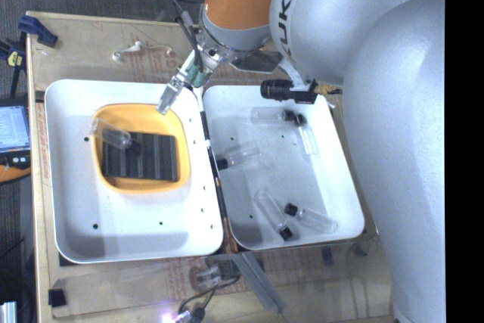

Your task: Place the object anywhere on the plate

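Two white bins point(76, 231) are sitting side by side on the desk point(98, 41); one yellow plate point(106, 185) is lying in the left bin with one clear vial point(115, 137) on it. Four vials point(302, 138) are lying in the right bin. I am reaching from upper right, my fingers point(163, 106) hanging over the plate's upper right rim; whether they are parted I cannot tell.

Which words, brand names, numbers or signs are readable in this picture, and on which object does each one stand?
"KUKA": black letters running down the grey arm, beside its orange band.
The screen at the left edge shows content too small and blurred to read.
No readable text on the bins, the plate or the clear tubes.
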Robot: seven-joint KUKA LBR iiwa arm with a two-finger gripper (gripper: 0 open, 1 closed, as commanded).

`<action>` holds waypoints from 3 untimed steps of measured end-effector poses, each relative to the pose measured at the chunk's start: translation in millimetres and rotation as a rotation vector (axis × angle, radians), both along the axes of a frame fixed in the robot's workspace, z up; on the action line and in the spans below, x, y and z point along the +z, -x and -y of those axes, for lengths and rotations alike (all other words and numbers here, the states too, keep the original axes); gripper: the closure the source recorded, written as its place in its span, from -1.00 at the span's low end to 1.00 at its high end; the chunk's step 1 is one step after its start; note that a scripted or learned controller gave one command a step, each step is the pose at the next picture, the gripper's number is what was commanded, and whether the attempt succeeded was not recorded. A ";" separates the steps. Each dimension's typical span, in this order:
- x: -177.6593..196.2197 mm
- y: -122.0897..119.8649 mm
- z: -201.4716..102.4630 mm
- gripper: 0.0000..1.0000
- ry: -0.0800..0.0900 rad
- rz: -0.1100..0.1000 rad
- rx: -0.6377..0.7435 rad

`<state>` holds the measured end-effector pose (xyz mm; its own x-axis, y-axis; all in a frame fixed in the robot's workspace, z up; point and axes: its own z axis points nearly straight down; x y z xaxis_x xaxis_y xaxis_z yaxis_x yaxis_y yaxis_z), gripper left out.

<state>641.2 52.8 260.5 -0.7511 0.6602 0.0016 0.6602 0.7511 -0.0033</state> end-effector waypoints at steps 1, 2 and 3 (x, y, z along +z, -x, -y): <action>9.9 -0.5 -0.8 1.00 0.000 0.000 0.004; 89.0 21.1 -26.3 1.00 -0.002 0.007 0.220; 88.9 21.1 -26.3 -1.00 -0.002 0.006 0.220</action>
